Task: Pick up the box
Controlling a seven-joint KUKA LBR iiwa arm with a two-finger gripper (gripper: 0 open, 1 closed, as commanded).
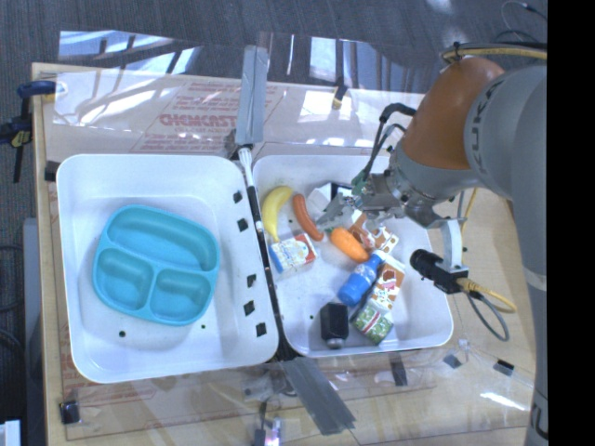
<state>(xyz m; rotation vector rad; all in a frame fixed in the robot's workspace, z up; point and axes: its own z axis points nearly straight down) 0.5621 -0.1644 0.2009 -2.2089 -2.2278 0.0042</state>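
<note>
Hand (358, 207) over right bin (428, 319), grip state unclear; box (291, 252) label unreadable.

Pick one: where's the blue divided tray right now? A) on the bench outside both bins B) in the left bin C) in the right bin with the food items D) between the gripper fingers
B: the blue divided tray lies flat on the floor of the left bin, while the banana, carrot and blue bottle sit in the right bin.
</note>
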